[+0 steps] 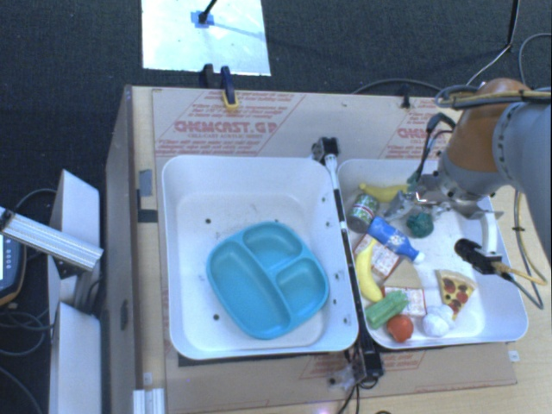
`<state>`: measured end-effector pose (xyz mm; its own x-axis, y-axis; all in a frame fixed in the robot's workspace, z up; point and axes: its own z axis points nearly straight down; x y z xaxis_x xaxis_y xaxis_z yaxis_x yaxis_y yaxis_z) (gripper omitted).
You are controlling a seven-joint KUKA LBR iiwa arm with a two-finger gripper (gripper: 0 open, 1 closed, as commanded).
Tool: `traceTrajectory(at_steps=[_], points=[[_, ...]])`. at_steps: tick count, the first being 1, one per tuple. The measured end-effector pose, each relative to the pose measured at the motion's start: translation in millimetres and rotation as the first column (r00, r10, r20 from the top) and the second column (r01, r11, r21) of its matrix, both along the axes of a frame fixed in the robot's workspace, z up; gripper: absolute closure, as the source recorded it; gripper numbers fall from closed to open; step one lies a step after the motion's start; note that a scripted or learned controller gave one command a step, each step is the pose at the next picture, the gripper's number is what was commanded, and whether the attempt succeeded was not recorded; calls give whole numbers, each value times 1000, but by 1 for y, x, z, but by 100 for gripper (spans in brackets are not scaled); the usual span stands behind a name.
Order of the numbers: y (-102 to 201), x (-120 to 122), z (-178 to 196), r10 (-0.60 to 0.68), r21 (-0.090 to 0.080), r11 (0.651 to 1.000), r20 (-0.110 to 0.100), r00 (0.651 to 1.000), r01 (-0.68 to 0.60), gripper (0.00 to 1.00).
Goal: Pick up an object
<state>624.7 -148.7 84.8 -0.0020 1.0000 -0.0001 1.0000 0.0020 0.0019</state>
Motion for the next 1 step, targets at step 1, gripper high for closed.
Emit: traceTrajectory(at_steps=[1], points=[[0, 1, 11, 1, -1, 1000, 4, 1000, -1, 100]])
